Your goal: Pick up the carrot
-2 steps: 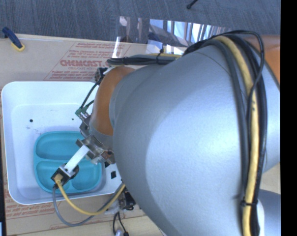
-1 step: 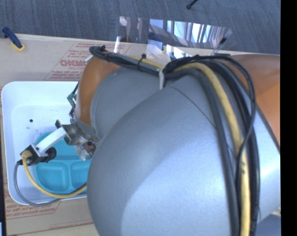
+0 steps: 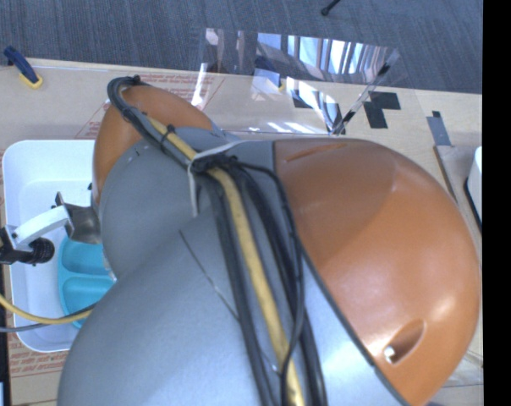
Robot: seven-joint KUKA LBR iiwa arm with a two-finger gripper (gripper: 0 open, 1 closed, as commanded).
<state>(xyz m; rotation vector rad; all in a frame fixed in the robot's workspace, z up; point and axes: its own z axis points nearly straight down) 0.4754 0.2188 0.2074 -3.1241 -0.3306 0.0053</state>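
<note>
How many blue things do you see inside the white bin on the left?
1: a blue tray lies in the white bin, next to the arm. The arm covers much of the bin, so more may be hidden.

The arm wears smooth, matt grey shells and a semi-gloss orange casing. The white bin looks like glossy plastic; the bench looks like matt cardboard.

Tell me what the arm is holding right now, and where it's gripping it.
It cannot be told. The arm covers most of the white bin, and a blue object beside it lies partly hidden; no carrot appears.
</note>
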